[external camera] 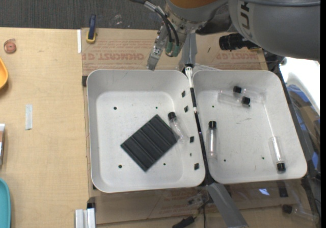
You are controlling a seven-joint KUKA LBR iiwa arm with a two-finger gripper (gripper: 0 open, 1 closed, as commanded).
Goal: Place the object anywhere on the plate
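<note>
Fingers (154, 59) parted, with nothing between them; hung under the grey arm (275, 13) above the far rim of the left bin (89, 120), well apart from everything in it.

Found the clear tube (175, 126) lying flat in the left bin, at the right edge of the dark ribbed plate (149, 142), touching it or nearly so. Long axis ran at a slant, black cap at the far end, clear body pointing toward the near right corner. Plate lay flat near the bin's middle, turned corner-on like a diamond, ribs running from near left to far right.

Counted four more black-capped tubes in the right bin (286, 95): one (211, 139) by the left wall, cap at the far end; one (277, 154) near the right wall, cap at the near end; two (239, 95) close together toward the far side.

Noted red print, upside down and hard to read, on the cardboard sheet (127, 56) behind the bins on the bench (41, 120).
</note>
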